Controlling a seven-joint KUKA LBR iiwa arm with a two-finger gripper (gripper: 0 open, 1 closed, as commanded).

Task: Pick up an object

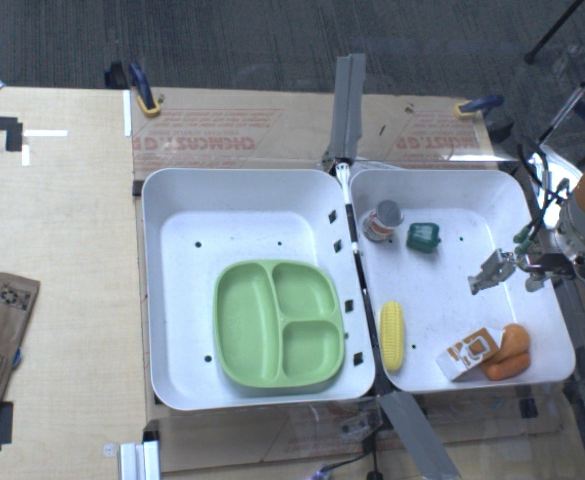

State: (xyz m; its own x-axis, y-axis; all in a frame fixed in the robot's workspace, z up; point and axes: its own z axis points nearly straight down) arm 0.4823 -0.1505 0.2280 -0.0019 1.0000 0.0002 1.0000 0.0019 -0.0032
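Dark carpet behind; pale wood worktop [62,268] carries two shallow white bins side by side. Left bin [172,218] holds a green divided plate [277,323], lying flat, near centre. Right bin [442,298]: yellow corn cob [392,335] along the left wall; small box [469,353] touching an orange carrot-like item [509,353] at the front right corner; green block [424,237] just beside a small can [381,221] toward the back. Gripper [507,270] sits above the right side of the right bin, fingers spread apart, nothing between them.
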